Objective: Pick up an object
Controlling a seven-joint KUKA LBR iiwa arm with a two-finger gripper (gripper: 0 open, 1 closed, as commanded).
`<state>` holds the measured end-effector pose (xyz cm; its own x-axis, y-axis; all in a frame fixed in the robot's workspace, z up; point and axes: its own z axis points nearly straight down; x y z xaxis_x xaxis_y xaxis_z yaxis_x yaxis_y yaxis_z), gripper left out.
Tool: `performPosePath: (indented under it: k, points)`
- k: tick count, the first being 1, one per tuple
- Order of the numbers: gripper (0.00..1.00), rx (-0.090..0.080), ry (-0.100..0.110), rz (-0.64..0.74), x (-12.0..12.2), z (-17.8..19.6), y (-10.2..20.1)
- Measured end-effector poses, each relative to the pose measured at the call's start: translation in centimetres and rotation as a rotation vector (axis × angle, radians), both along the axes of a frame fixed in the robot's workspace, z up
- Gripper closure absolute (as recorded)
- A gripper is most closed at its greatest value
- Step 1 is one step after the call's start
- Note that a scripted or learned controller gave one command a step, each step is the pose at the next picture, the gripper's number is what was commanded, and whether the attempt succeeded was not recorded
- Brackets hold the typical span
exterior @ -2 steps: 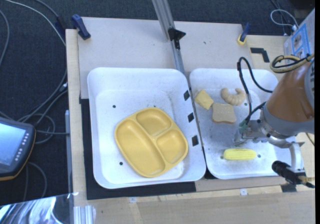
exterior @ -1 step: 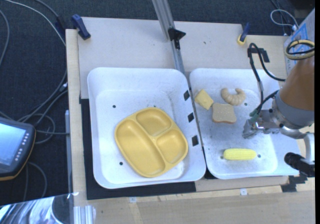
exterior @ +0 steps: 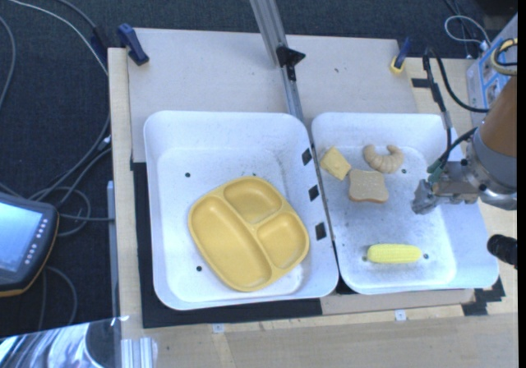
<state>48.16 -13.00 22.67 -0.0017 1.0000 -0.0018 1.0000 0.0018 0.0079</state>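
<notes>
Gripper [exterior: 422, 200]: at the right of the frame, over the right side of the right bin [exterior: 440, 132], carried by the grey arm entering from the right edge. Its state, clenched or released, cannot be told from this view. Nothing is seen in its grasp.

Right bin, contents:
- Corn cob [exterior: 394, 254], yellow, lying lengthwise near the lower edge of the bin, below and left of the gripper, apart from it.
- Bread slice [exterior: 368, 186], tan, near the bin's middle, left of the gripper.
- Croissant [exterior: 385, 158], pale brown and curved, just above the bread slice, toward the bin's upper part.
- Cheese wedge [exterior: 335, 163], yellow, at the bin's upper left, just beside the bread slice.

Bare bin floor lies between the gripper and the bread slice; the three upper items sit close together, the corn cob lies well apart from them.

Left bin [exterior: 164, 136], contents:
- Divided plate [exterior: 248, 231], yellow, three compartments, resting in the lower middle of the bin.

Surroundings:
- Metal pole [exterior: 265, 5], slanting down from the top of the frame to the gap between the two bins.
- Blue clamp [exterior: 131, 43] at the bench's upper left corner.
- Yellow and blue clamp [exterior: 400, 57] at the upper right.
- Cables [exterior: 49, 120] on the dark floor at left.
- Handheld screen unit [exterior: 20, 245] at the left edge.
</notes>
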Motion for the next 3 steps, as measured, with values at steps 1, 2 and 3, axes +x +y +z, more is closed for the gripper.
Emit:
performPosePath:
  k: [1, 2, 3]
  points:
    - [1.00, 0.001, 0.003, 0.000, 0.1, 2.0, 0.0]
    - [1.00, 0.003, 0.005, 0.005, 1.6, 2.6, 4.7]
    - [1.00, 0.004, 0.005, 0.006, 2.4, 3.2, 10.3]
